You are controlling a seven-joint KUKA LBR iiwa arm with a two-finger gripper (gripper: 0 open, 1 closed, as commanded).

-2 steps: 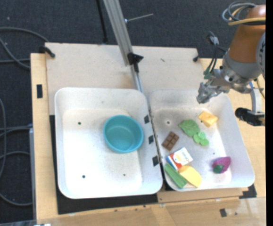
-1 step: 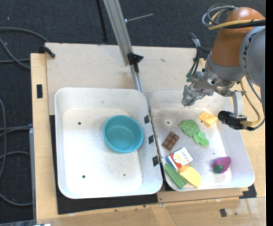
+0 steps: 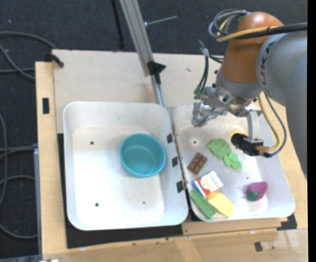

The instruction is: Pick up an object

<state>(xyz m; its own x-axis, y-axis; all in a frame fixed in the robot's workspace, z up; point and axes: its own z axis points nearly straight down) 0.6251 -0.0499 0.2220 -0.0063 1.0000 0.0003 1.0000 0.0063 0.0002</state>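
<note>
My tool hangs over the far left corner of the right bin, above bare white floor. I cannot tell whether it is apart or together, and I see nothing in it.

The things I could pick up all lie nearer than my tool in that same bin. Closest is a green leafy piece, just right of and nearer than my tool, with a smaller green piece just beside it. A brown ridged block lies to their left, close to the bin's left wall.

Nearer still, a small white box with red and orange print sits touching a yellow wedge and a green strip, all bunched at the near left corner. A purple thing lies apart from them toward the near right.

The left bin holds a blue bowl, upright, toward its right side. Both bins rest on the bench, with a slanted metal post rising at the far side.
</note>
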